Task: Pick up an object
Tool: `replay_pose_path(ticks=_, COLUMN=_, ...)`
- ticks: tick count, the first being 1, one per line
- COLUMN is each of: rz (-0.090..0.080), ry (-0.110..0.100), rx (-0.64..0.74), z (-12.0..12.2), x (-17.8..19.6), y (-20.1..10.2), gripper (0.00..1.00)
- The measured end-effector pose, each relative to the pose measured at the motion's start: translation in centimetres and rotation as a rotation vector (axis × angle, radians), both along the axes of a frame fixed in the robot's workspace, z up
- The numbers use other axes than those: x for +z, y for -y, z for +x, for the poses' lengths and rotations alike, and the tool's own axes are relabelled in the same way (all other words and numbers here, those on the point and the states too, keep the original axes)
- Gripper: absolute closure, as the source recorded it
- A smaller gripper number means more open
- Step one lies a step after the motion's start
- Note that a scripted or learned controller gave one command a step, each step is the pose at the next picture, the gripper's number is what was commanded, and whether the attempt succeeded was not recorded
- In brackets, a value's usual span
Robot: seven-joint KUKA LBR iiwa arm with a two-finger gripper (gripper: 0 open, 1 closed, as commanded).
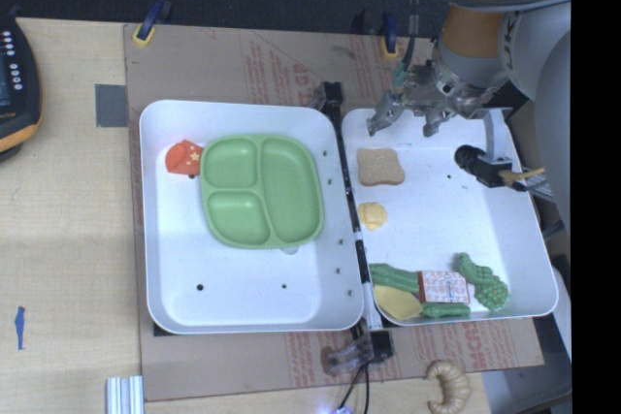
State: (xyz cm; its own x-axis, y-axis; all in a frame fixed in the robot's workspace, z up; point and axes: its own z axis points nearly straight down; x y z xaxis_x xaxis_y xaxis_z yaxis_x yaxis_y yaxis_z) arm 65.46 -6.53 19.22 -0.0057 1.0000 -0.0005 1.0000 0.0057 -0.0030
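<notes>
- Two shallow white bins are seen side by side on a brown sheet laid on a pale counter (pixel 68 238).
- The gripper (pixel 404 119) is seen over the far edge of the right bin (pixel 456 228), near that bin's far left corner.
- The fingers (pixel 377 117) are spread apart, and nothing is held between them.
- A slice of bread (pixel 380 167) is lying flat in the right bin, just in front of the gripper and apart from it.
- A small yellow round piece (pixel 372 215) is placed near the bread, close to the bin's left wall.
- Along the near edge of the right bin a cluster is gathered: a green pod (pixel 393 275), a red and white packet (pixel 444 286), a knobbly green piece (pixel 483 279) and a pale yellow spoon-shaped piece (pixel 396 303).
- The packet is touching the pod on its left and the knobbly piece on its right.
- In the left bin (pixel 243 296) a green divided plate (pixel 262 191) is set, with a small red thing (pixel 181 157) touching its left rim.
</notes>
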Motion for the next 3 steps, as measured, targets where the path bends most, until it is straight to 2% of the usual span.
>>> replay_pose_path(ticks=1, rz=-0.002, ry=-0.005, rx=-0.011, z=-0.1, x=-7.2, y=10.3, gripper=0.00)
replay_pose_path(ticks=2, rz=0.005, ry=-0.015, rx=-0.007, z=-13.5, x=-10.3, y=10.0, gripper=0.00)
replay_pose_path(ticks=3, rz=0.002, ry=0.005, rx=0.000, z=-16.6, x=0.1, y=6.9, gripper=0.00)
